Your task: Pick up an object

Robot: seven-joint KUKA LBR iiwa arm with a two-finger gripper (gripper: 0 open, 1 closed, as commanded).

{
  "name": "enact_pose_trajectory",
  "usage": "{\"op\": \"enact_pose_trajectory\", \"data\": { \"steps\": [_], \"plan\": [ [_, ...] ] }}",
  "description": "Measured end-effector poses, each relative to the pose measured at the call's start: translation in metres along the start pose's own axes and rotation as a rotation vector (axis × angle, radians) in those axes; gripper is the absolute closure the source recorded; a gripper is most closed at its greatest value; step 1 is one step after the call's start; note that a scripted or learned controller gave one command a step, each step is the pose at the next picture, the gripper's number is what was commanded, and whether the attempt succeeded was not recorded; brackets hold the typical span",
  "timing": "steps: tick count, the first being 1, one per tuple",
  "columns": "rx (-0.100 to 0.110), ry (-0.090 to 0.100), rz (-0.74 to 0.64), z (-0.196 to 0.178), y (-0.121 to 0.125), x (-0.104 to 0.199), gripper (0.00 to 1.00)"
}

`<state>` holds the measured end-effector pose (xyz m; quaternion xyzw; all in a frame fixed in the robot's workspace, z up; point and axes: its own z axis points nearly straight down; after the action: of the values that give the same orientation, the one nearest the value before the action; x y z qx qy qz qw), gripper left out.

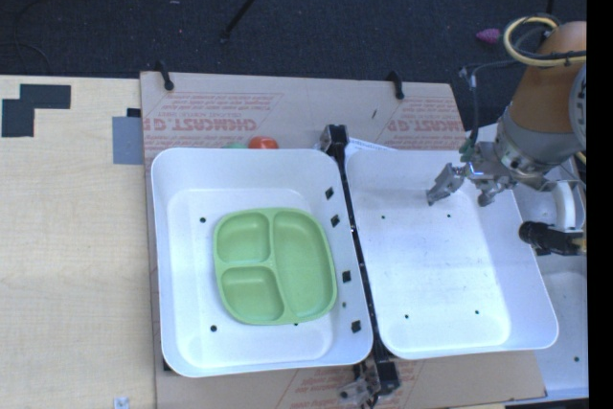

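So over on our left, the shallow white plastic bin (182, 206) has a light green three-compartment plate (275, 264) lying flat in the middle, and a small orange-red thing (262, 144) pokes out just behind its back rim. The right white bin (450, 302) looks bare. The two-finger metal gripper (466, 185) hangs over that bin's back right corner, jaws apart, nothing between them. We'd say it's the approach step: next it needs to travel left to the plate.

Green plate (275, 264) lies in left bin (182, 177); end effector (466, 185) over right bin (450, 302).
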<state>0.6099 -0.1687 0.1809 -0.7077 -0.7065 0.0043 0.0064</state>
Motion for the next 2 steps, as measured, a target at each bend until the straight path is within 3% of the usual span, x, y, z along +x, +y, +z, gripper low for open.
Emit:
{"op": "enact_pose_trajectory", "data": {
  "steps": [1, 2],
  "plan": [
    [-0.014, -0.003, -0.002, -0.008, 0.003, 0.000, 0.00],
    [-0.011, -0.002, -0.005, 0.052, 0.011, 0.001, 0.00]
  ]
}}
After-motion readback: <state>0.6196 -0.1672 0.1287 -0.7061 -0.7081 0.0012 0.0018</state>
